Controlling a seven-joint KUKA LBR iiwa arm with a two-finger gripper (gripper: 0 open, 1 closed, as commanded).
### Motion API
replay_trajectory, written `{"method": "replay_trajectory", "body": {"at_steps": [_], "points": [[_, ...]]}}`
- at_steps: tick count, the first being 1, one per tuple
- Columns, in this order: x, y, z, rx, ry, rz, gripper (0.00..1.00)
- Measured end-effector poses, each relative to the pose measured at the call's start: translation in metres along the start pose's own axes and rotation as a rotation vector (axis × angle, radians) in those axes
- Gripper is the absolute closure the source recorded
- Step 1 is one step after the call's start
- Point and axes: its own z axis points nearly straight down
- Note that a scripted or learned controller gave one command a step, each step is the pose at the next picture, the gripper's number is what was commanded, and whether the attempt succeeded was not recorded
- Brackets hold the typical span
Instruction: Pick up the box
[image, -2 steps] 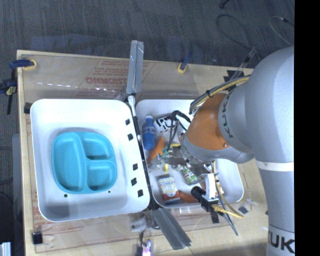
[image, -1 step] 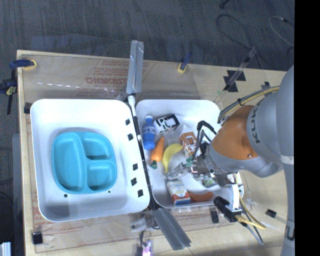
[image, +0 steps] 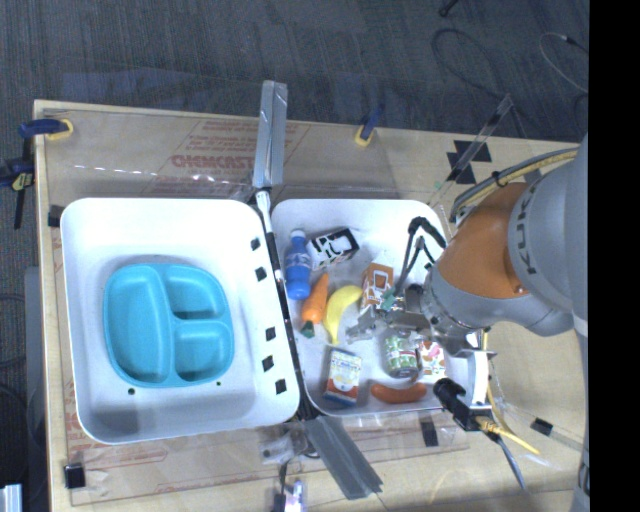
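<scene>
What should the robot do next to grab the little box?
Probably slide toward the bin's near edge. The gripper sits low among the toys beside the banana and can, while the small box lies by the hot dog, nearer the front, untouched.

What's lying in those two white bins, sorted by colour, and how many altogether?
Blue: 2, the divided plastic tray and the small bottle
Orange: 1, the carrot
Yellow: 1, the banana
Red-brown: 1, the sausage
Printed packaging: 4, three boxes and a can
Total: 9
</scene>
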Motion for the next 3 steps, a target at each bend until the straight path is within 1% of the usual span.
{"method": "replay_trajectory", "body": {"at_steps": [1,2,3], "points": [[0.051,-0.009,0.062,-0.002,-0.004,-0.102,0.00],[0.053,-0.009,0.053,0.000,-0.002,-0.111,1.00],[0.131,-0.014,-0.038,0.000,0.001,-0.169,1.00]]}}
